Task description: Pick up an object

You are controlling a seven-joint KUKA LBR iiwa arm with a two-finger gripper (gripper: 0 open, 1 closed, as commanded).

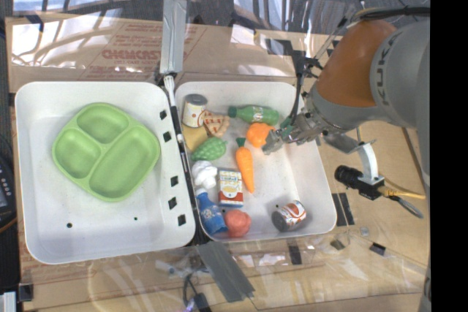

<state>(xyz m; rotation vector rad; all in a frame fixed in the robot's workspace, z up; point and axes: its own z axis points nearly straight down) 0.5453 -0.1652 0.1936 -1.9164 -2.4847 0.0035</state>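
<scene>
The right white bin (322, 186) holds several toy foods. A small orange fruit (257, 134) lies near its back right, with a green bottle (254, 114) just behind it and a carrot (245, 166) just in front. My gripper (281, 137) is low in the bin at the fruit's right side, close to it or touching it. Nothing can be made out held in it. The grey arm with its orange band (355, 73) reaches in from the right.
Also in the right bin: a small can (194, 111), pizza slice (214, 123), bumpy green piece (209, 150), juice box (230, 186), blue bottle (210, 215), red ball (238, 223) and dented silver can (289, 215). The left bin (44, 230) holds a green divided plate (107, 150).
</scene>
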